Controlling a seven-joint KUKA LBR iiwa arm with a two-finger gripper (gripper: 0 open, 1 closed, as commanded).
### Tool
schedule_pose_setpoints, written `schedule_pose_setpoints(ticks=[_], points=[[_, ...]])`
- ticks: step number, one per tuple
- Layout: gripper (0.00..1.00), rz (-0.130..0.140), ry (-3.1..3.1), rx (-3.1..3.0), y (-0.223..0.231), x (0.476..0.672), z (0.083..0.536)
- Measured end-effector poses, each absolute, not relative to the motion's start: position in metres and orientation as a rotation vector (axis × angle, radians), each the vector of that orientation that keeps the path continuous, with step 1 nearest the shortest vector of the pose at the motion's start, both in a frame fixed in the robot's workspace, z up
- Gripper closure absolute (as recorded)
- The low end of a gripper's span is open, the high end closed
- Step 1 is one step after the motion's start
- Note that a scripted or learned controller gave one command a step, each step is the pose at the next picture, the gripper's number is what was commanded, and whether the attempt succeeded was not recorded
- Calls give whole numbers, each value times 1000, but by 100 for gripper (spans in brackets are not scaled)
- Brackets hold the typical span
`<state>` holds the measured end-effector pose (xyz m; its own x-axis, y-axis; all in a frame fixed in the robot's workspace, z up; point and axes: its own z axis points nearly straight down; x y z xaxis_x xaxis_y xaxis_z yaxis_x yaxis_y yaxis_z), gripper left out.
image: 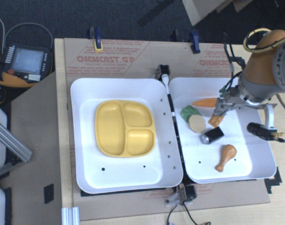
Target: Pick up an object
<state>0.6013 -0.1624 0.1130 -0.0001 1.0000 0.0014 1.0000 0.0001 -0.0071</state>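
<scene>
Gripper over small brown piece, contact perhaps hidden.

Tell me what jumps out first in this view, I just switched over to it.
The yellow divided plate dominates, sitting in the middle of the left bin. In the right bin a small cluster of toy food draws the eye: an orange carrot, a green leaf and a drumstick. The arm's gripper is down beside the carrot.

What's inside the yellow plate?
The yellow plate in the left bin has three sections, and all look bare. The bin floor under it is covered, so that part can't be seen.
</scene>
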Motion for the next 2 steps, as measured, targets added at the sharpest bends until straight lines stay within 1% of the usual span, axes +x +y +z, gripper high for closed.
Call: schedule_pose_setpoints(ticks=[1,2], points=[[100,-1,-2225,-2225,-173,607,162],[100,-3,-2227,-2224,-173,608,224]])
